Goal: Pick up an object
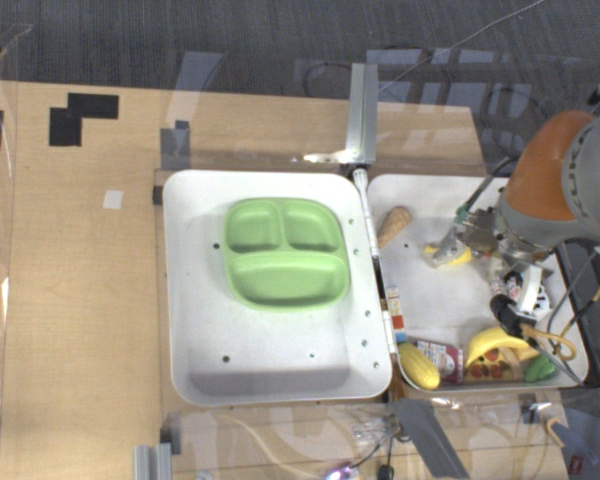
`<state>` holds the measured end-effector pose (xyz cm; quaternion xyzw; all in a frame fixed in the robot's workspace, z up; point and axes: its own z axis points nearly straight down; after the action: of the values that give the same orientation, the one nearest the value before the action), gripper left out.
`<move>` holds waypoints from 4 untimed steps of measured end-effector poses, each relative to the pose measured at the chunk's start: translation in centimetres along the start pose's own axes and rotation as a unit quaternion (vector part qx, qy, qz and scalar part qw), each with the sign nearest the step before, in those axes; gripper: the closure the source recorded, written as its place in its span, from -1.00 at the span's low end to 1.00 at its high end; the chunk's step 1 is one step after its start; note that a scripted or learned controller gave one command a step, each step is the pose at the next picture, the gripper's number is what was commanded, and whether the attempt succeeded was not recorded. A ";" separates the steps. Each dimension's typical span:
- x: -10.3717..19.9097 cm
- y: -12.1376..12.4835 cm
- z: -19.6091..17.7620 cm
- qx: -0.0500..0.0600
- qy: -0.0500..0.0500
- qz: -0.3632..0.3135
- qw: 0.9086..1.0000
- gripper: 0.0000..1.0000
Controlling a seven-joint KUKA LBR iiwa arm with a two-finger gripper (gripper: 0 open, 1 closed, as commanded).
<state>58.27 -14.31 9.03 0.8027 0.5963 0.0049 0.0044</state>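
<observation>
My gripper (467,240) hangs low in the right bin (430,298), at the end of the grey arm with its orange band (546,168). A small yellow object (448,257) lies right at the gripper's tip; whether they touch I cannot tell. A tan bread roll (394,224) rests near the bin's left wall, apart from the gripper. Along the front wall lie a yellow corn cob (418,365), a red packet (447,356), a banana (500,348) and a green item (540,369).
The left bin (195,358) holds a green divided plate (284,251). A metal divider (373,258) separates the bins. Cables and a black-and-white piece (515,293) hang beside the wrist on the right.
</observation>
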 end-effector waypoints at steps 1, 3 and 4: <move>6.6 4.0 0.1 0.007 -0.002 -0.062 0.998 -1.00; 7.2 6.0 0.2 0.018 0.001 -0.173 0.985 1.00; 6.9 6.1 0.3 0.016 0.000 -0.171 0.985 -1.00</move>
<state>66.12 -9.52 8.87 0.6887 0.7249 -0.0060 -0.0078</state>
